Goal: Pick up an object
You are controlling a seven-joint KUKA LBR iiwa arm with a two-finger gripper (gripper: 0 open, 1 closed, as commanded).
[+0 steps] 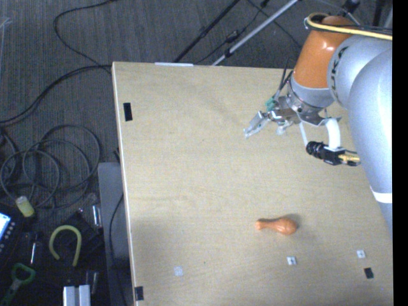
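A small orange gourd-shaped object [278, 225] lies on its side on the tan board [191, 190], toward the lower right. My gripper [266, 128] hangs over the board's upper right part, well behind the orange object and apart from it. Its two fingers stand spread, with nothing between them. The grey arm with the orange band [322, 53] comes in from the right.
Small markers dot the board: a black tab [128, 111] near the left edge and little squares [291, 260] at the lower right. Off the board's left edge, cables [51, 158] and tools lie on the dark floor. Tripod legs [268, 18] cross behind the far edge.
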